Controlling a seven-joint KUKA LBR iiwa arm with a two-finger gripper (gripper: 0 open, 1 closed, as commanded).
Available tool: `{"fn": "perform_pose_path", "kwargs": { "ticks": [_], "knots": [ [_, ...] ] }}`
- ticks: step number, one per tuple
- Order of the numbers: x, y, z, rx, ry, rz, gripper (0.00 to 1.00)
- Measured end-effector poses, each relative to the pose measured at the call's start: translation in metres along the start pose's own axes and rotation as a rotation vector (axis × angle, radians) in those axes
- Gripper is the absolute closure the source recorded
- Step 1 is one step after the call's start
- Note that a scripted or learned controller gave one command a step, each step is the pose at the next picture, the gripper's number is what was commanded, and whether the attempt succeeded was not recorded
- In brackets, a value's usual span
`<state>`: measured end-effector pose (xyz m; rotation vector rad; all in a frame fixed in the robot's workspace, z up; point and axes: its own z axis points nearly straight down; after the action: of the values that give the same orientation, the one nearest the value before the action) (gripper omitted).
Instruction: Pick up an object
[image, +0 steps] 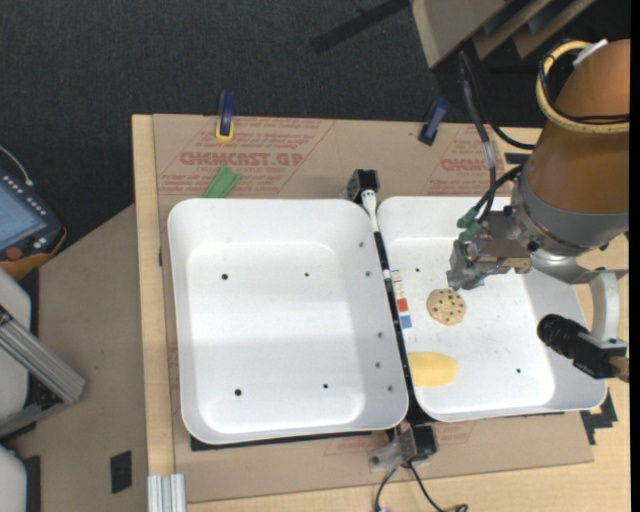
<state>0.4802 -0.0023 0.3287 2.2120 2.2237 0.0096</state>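
Camera view, looking down at a slant: two shallow white bins sit side by side on a brown cardboard sheet (300, 150) printed with red lettering. The left bin (200, 240) shows four small dark dots on its floor. The right bin (560, 395) holds two loose things. One is a round tan cookie (446, 307) speckled with dark spots, lying near the middle of the bin floor. The other is a pale yellow oval lump (434, 369), lying at the near left corner of that bin, close against the wall shared with the left bin. The two are apart, not touching.

One arm (585, 130) comes in from the right, orange at the top and grey lower down. Its gripper (467, 275) hangs over the right bin, just above and slightly right of the cookie as the picture shows it. Whether it is spread or pressed together cannot be told, and whether it touches the cookie cannot be told either.

A thin strip with red and blue marks (401, 300) runs along the seam between the bins. Two clamps sit on the far edge of the cardboard, one yellow and blue (226, 117), one blue (434, 120). One green tag (220, 182) lies on the cardboard beyond the left bin.
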Motion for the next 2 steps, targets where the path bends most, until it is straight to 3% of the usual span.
{"fn": "perform_pose_path", "kwargs": {
  "ticks": [1,2],
  "knots": [
    [0.0403,0.0023,-0.0641,-0.001,0.001,0.0,1.0],
    [0.038,0.0023,-0.0707,0.003,-0.002,0.003,1.0]
  ]
}}
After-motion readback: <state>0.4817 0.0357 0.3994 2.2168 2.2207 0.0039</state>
